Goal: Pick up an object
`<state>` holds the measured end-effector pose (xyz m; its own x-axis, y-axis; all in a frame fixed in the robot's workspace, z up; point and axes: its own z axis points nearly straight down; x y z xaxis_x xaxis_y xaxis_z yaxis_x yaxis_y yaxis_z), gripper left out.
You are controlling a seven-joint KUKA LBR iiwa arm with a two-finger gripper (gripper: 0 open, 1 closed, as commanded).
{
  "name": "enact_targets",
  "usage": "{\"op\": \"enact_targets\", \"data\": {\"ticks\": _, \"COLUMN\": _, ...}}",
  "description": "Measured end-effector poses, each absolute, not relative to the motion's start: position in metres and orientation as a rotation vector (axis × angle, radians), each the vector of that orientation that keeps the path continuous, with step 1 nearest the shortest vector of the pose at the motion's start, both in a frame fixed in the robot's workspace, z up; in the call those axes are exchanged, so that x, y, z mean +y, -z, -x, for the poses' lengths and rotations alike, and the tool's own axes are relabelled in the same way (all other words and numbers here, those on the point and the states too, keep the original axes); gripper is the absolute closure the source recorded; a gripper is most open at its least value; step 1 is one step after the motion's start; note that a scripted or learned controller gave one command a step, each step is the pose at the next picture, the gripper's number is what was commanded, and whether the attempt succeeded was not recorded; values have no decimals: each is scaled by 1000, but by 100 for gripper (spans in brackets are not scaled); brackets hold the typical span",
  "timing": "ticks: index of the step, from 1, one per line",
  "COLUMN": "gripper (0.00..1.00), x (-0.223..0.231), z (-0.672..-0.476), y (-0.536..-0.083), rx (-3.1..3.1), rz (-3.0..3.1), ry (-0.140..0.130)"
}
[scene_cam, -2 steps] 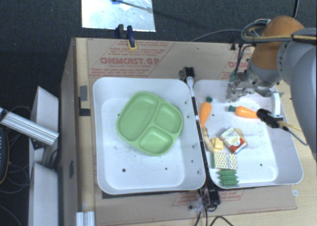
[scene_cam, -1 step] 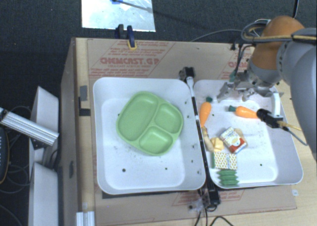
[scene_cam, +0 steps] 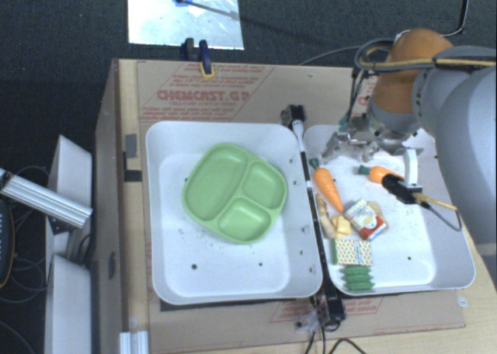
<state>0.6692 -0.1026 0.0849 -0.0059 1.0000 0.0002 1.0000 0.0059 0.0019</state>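
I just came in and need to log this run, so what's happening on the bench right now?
A grey robot arm reaches in from the right, with its gripper low over the far end of the right bin. That bin holds small toy foods: a carrot, a red and white packet, and a green piece near the front. The left bin holds a green divided plate. Nothing shows between the gripper's fingers, so no object looks picked up yet.

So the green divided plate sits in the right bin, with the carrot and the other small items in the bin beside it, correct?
Not quite: the camera view shows the green divided plate in the left bin. The carrot and the other small items lie in the right bin beside it.
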Motion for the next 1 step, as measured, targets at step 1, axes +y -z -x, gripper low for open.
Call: {"op": "enact_targets", "data": {"ticks": 1, "gripper": 0, "x": -112, "z": -669, "y": -85, "rx": 2221, "rz": -2218, "ry": -3}}
